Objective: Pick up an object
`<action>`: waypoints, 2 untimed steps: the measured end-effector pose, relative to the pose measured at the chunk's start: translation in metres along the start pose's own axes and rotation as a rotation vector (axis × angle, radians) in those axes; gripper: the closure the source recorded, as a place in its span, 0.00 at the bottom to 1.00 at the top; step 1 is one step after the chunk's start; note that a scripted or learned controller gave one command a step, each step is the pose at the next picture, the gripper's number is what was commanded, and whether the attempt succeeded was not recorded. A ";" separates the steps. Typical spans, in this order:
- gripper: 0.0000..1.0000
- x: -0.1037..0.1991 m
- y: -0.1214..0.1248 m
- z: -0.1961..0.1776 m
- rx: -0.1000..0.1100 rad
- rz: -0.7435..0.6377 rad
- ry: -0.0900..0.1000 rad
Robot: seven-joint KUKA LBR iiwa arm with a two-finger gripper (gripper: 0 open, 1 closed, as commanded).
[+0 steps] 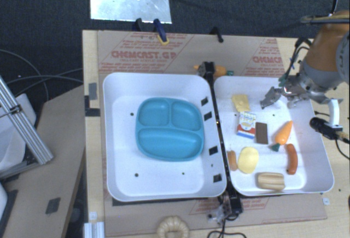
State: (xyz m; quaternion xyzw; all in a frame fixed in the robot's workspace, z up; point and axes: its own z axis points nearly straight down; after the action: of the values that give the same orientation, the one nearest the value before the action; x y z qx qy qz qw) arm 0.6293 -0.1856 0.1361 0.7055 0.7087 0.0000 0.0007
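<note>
Contents, right bin point(322, 174): we count a cheese wedge point(241, 102), small carton point(246, 124), brown block point(262, 133), carrot point(283, 133), sausage point(292, 158), lemon point(248, 160), bread roll point(270, 180). Left bin point(123, 176): blue divided plate point(169, 128). Gripper point(284, 94) hovers over the right bin's far side, jaws spread, pinching nothing, apart from every item.

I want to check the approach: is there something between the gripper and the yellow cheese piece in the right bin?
Nothing visible. The gripper hovers at the right bin's far side, just right of the cheese piece, with bare white floor between them.
</note>
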 end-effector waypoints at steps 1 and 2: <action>0.00 0.001 0.000 0.052 0.003 0.000 0.001; 1.00 0.001 0.002 0.037 -0.005 -0.002 0.000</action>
State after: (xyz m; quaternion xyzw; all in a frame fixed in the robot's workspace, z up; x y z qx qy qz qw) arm 0.6315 -0.1850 0.0987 0.7048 0.7094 0.0017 0.0025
